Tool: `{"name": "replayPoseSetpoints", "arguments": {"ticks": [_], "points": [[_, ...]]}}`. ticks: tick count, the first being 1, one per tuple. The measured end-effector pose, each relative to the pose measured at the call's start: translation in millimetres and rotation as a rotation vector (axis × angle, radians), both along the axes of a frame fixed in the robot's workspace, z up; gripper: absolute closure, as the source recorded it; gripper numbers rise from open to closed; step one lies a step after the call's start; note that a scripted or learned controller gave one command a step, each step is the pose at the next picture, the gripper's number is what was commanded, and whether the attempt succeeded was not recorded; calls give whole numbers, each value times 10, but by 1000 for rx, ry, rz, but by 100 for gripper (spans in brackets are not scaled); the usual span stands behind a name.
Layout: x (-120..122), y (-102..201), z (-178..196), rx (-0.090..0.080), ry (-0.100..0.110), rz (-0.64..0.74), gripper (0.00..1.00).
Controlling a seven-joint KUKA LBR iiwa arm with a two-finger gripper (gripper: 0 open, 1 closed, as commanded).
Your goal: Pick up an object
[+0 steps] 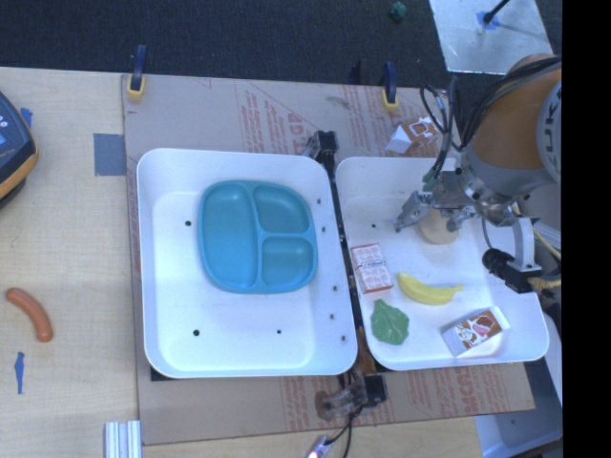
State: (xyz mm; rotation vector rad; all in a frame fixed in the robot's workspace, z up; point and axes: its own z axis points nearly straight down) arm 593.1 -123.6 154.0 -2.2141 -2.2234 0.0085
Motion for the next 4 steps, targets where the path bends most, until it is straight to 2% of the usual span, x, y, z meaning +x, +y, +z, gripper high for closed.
{"name": "replayPoseSetpoints", "arguments": {"ticks": [1,2,3,4], "points": [[323,-458,-624,-1,-3,0,0],[94,-647,-622,0,-2,1,0],[94,-657,-518,-2,0,3,100],[-107,-498,323,1,-5,0,100]]}}
